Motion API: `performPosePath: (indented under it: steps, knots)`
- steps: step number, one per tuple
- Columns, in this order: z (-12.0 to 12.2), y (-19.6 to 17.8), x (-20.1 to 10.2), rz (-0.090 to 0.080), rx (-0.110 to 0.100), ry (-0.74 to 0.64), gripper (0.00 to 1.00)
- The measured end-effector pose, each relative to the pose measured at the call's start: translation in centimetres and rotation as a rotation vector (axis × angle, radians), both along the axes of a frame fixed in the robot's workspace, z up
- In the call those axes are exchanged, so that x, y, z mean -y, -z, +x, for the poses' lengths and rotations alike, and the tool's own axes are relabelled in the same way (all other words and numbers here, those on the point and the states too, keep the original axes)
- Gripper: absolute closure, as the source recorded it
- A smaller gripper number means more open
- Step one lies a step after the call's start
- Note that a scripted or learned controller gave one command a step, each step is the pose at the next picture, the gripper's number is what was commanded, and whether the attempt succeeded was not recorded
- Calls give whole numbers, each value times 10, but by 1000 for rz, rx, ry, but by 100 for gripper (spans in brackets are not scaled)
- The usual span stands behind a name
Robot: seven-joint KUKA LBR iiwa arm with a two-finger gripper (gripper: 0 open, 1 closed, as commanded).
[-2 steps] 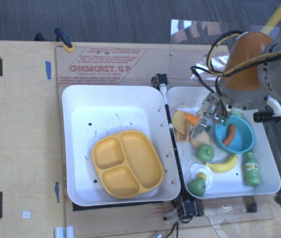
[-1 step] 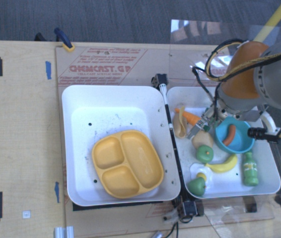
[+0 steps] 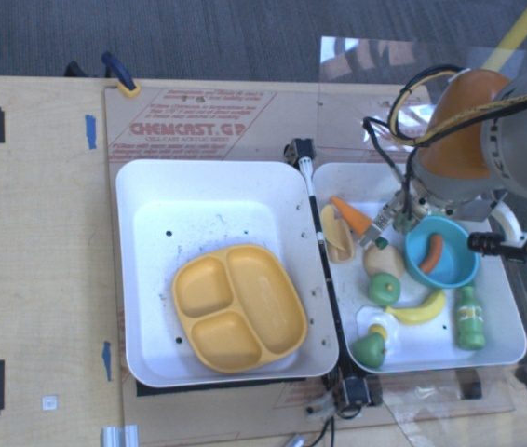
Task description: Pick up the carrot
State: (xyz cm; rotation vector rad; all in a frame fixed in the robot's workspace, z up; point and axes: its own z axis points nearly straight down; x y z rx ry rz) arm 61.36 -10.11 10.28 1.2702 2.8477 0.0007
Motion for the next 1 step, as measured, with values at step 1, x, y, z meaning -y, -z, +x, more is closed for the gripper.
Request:
performPosePath:
  steps: [1]
  knots:
    - [12, -86, -83, 13, -10, 100, 100]
